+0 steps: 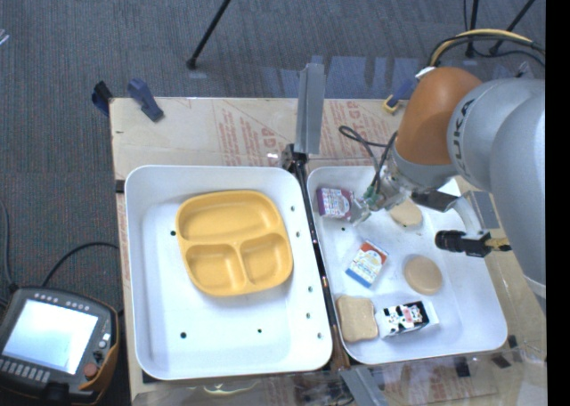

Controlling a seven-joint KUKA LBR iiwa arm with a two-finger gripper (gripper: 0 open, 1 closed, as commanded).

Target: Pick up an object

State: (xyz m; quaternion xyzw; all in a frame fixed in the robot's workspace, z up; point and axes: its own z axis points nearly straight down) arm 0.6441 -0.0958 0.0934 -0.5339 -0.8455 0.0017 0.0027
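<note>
Currently the arm reaches in from the right, and its gripper [372, 197] hangs low over the back of the right bin [488, 311], just beside a small purple carton [334, 202] that lies near that bin's left wall. The orange band and grey wrist cover most of the tool from above, so I cannot tell how the jaws stand, nor whether anything is caught between them; nothing is visibly lifted.

Right bin contents: purple carton at back left; a pale round cookie-like piece [407, 215] just right of the gripper, partly under the arm; a blue-and-white carton [366, 264] mid-bin, lying tilted; a tan round disc [423, 274] to its right; a toast slice [357, 318] at front left; a black-and-white cow-print carton [405, 317] just beside the toast. All lie flat and mostly apart, which leaves room for the tool to come down beside each.

Left bin [147, 190]: a yellow divided plate [235, 241], three compartments, near the middle.

Judgement: the likely target is the purple carton, given how near the tool is. Risk: the carton sits close to the bin wall, so a finger could strike the wall or only nudge the carton sideways.
</note>
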